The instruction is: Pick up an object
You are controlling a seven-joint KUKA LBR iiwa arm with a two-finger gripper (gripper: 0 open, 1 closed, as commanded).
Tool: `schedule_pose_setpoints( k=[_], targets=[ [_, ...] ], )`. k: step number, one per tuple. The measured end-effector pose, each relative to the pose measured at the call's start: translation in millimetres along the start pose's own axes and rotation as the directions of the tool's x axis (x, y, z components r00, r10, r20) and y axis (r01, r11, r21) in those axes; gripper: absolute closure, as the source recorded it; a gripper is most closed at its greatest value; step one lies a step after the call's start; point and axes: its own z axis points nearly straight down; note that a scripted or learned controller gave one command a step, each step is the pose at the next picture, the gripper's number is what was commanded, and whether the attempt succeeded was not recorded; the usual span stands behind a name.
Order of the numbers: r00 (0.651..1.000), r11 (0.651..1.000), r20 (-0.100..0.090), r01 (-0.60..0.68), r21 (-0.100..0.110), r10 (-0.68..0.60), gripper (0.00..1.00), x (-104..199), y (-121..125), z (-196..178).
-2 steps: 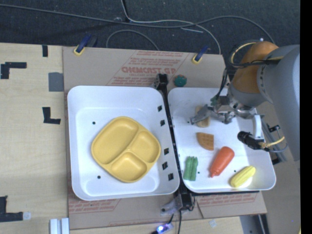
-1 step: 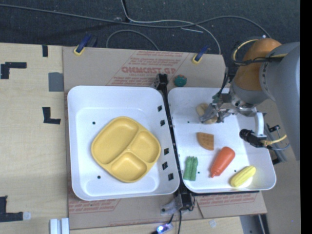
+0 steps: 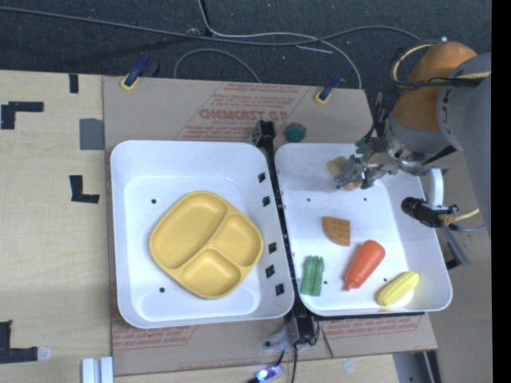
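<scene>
Whether the jaws were spread or pressed together could not be told, since the gripper (image 3: 352, 174) was seen as a dark cluster low over the right bin (image 3: 415, 238), near its far edge. A small tan object (image 3: 338, 166) was seen just beside the gripper, partly hidden by it, and contact between them could not be judged. An orange waffle-like piece (image 3: 338, 230) was placed near the middle of the right bin. Toward that bin's near edge a green toy vegetable (image 3: 312, 275), a carrot (image 3: 363, 263) and a yellow corn cob (image 3: 398, 288) were laid in a row, the cob nearest the near right corner. A yellow divided plate (image 3: 206, 243) was set in the middle of the left bin (image 3: 132, 214). A small teal object (image 3: 296, 132) was seen on the cardboard just beyond the bins' far edges.
</scene>
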Motion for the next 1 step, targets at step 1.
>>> schedule_pose_setpoints(
  k=[1],
  targets=[
    [1.0,1.0,0.002,-0.001,-0.002,0.001,1.0,-8.1,-3.2,-57.7]
  ],
)
